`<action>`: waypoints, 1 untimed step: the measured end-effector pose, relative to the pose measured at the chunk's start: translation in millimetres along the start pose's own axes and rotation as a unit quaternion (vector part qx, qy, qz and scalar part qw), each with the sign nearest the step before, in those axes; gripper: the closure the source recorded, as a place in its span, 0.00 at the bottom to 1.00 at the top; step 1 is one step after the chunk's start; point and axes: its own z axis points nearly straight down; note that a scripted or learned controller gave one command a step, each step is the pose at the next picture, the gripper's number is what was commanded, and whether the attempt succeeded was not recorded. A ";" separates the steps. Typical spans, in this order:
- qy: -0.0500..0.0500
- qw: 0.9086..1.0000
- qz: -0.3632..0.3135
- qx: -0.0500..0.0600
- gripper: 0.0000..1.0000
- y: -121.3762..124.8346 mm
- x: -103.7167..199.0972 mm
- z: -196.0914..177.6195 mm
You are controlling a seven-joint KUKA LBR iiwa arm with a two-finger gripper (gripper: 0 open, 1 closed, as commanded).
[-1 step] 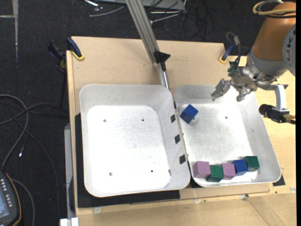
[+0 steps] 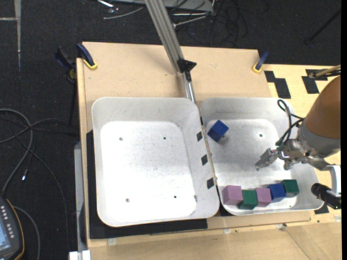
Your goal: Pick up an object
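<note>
My gripper [image 2: 272, 164] hangs over the right bin [image 2: 244, 112], in its right half, with the grey arm and its orange band [image 2: 328, 112] coming in from the right. Its two fingers stand apart and nothing lies between them. A blue cube [image 2: 218, 130] sits alone near the bin's upper left, well to the left of the gripper. Along the bin's front wall runs a row of cubes: purple [image 2: 232, 194], green [image 2: 249, 199], purple [image 2: 263, 195], blue [image 2: 277, 191] and green [image 2: 291, 187]. The gripper is just above this row, apart from it.
The left bin [image 2: 108, 112] lies beside the right one, sharing a raised divider. A metal pole [image 2: 162, 26] slants down to the bench's back edge. Clamps sit at the bench's back corners.
</note>
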 end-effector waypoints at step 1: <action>-0.003 1.000 -0.005 -0.010 0.00 75.8 -21.1 -170.4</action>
